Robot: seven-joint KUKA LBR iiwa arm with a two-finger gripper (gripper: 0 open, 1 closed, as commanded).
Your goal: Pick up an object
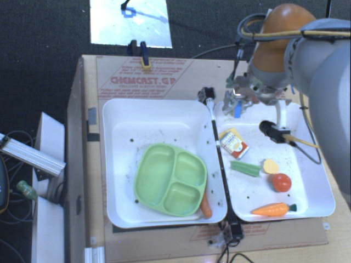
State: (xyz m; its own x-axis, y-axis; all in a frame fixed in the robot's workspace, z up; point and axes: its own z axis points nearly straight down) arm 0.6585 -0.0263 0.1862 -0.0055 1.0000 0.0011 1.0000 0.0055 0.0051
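Note:
My gripper (pixel 236 106) hangs over the far left corner of the right bin (pixel 318 174), with nothing visibly held in it. Just in front of it lies a small yellow and red carton (pixel 234 143). Nearer the front of that bin are a green vegetable stick (pixel 245 169), a yellow piece (pixel 270 166), a red tomato (pixel 281 182) and an orange carrot (pixel 270 209). In the left bin (pixel 120 141) a green divided plate (pixel 171 178) lies flat, with a brown sausage (pixel 205 206) against its front right edge.
The ridge where the two bins meet (pixel 216 147) runs just left of the gripper. A cardboard sheet (pixel 148 78) lies under the bins. Cables and a grey rail (pixel 33 156) sit off the bench to the left.

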